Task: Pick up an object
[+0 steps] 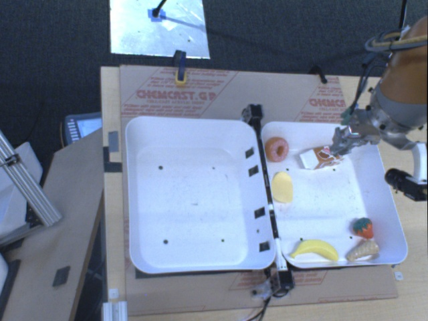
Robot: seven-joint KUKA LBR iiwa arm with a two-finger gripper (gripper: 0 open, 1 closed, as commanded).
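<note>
The right bin [374,179] holds a glazed donut [276,149], a pale yellow oval piece [282,187], a banana [314,249], a strawberry-like red and green toy [363,227], a beige cone-shaped piece [362,250] and a small white and red packet [317,158]. My gripper [342,143] hangs at the bin's far right part, just right of the white and red packet and close above it. Whether it touches the packet I cannot tell.
The left bin [194,192] lies beside the right one, parted by a black clip-studded divider [262,186]. A shiny metal sheet [158,19] lies behind the bench. An aluminium rail [27,186] stands at the far left.
</note>
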